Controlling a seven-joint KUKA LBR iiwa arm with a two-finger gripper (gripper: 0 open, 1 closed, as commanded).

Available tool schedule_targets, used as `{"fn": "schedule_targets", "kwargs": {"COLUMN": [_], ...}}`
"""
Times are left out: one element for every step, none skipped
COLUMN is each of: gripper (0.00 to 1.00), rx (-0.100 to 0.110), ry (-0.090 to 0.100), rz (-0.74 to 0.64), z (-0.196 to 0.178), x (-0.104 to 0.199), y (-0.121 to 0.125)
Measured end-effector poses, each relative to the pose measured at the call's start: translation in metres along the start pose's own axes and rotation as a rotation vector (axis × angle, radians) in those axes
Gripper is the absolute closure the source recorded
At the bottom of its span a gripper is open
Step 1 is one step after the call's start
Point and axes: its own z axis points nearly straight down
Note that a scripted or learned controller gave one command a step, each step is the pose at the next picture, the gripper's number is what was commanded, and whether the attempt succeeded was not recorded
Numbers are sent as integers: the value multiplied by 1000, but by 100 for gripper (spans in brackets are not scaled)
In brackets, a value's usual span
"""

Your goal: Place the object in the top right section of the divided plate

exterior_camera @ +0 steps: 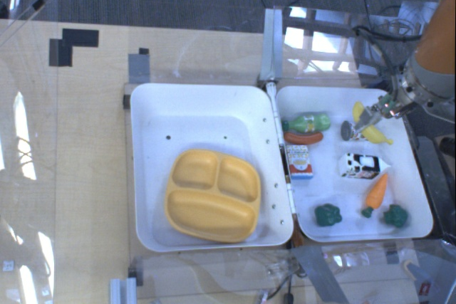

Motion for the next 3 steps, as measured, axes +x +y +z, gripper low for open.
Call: {"fn": "schedule_targets", "kwargs": {"gripper": [100,100,100], "rx": [-1,2,-1], "ry": [-1,2,-1], "rz": [-110,-298,-569], "z": [-68,45,16], "x": [-12,-38,-8], "y": [-3,-17,17]}}
